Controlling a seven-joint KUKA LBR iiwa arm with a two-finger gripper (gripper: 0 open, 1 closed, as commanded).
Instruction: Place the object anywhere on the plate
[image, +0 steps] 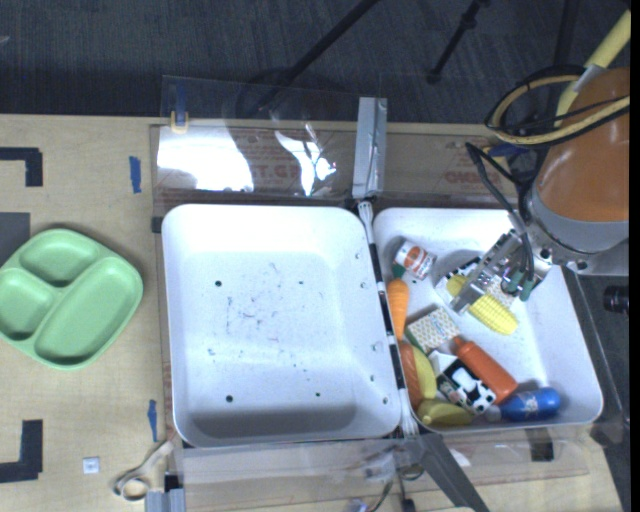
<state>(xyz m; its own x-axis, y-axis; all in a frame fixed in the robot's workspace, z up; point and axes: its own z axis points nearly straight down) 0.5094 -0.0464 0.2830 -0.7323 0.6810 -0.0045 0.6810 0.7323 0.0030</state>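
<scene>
the plate (68, 297) at the far left is pale green, lying on a light tan bench (80, 160) with black corner marks and bits of blue tape. both bins (270, 230) are white; the left one shows faint blue scribbles and dark dots. in the right bin: a yellow corn cob (492, 312), an orange carrot (398, 305), a small can (415, 260) in red and white, a tan speckled block (432, 327), an orange bottle (487, 368), a blue piece (530, 402), a black-and-white toy (468, 385), a yellow banana (425, 375). the arm (585, 170) is grey with an orange band.
</scene>
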